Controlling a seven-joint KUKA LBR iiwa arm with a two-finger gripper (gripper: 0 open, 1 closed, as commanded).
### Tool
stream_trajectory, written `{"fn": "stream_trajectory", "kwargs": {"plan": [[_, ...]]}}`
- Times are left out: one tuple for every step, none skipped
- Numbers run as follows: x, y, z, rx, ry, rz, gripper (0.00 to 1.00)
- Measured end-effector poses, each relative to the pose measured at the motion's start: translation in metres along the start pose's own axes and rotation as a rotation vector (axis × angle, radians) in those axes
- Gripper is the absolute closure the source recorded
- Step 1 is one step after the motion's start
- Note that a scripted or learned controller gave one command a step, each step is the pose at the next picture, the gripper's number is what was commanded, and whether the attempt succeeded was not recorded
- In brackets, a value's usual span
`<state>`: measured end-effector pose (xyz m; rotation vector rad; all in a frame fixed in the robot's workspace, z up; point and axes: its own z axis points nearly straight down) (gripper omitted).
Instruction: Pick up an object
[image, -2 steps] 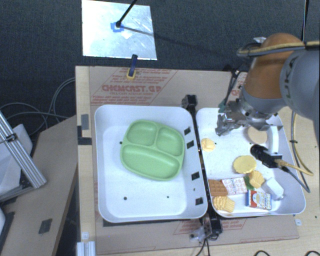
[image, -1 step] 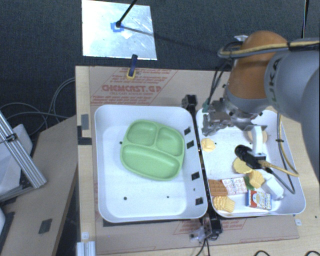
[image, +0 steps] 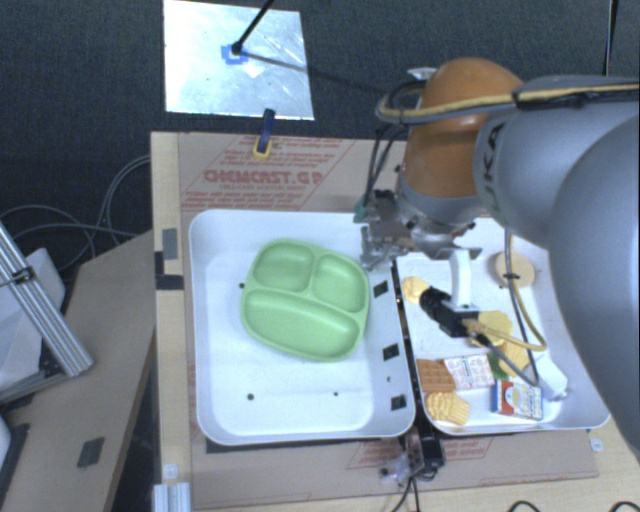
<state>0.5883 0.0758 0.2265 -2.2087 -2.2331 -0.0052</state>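
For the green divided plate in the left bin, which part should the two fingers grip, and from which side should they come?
Grip the raised outer rim of the green divided plate, coming from above. It lies flat and is wide, so the fingers probably cannot span it; the thin rim offers an edge to pinch. The rim nearest the divider between the bins looks best, since the gripper hangs beside that side.

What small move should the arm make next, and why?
Probably lower the gripper slightly toward the green divided plate: it hangs near the plate's upper right rim, by the wall between the bins, and nothing shows between its fingers.
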Motion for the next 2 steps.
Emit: {"fn": "stream_trajectory", "kwargs": {"plan": [[0.021, -0.013, 0.008, 0.002, -0.002, 0.004, 1.0], [0.006, -0.003, -0.004, 0.0, -0.003, 0.011, 1.0]]}}
